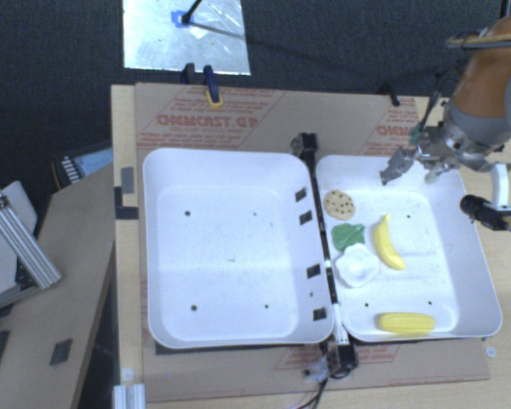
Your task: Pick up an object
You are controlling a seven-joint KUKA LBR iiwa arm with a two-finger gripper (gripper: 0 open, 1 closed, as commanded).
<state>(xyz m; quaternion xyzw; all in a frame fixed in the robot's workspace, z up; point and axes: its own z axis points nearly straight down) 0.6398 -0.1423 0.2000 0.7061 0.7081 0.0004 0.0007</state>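
While its jaws gape empty, the gripper [413, 169] hovers above the right bin [460, 228].

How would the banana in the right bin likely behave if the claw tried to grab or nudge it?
The banana looks like smooth moulded plastic, so probably stiff, light and somewhat slippery. Its curved shape suggests it may pivot or rock rather than slide straight. It lies close to the white piece, so a push would likely shift that too.

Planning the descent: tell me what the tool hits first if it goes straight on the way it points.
Likely bare floor of the right bin: the tool points down near the bin's far edge. The cookie lies left of that line, though depth is unclear.
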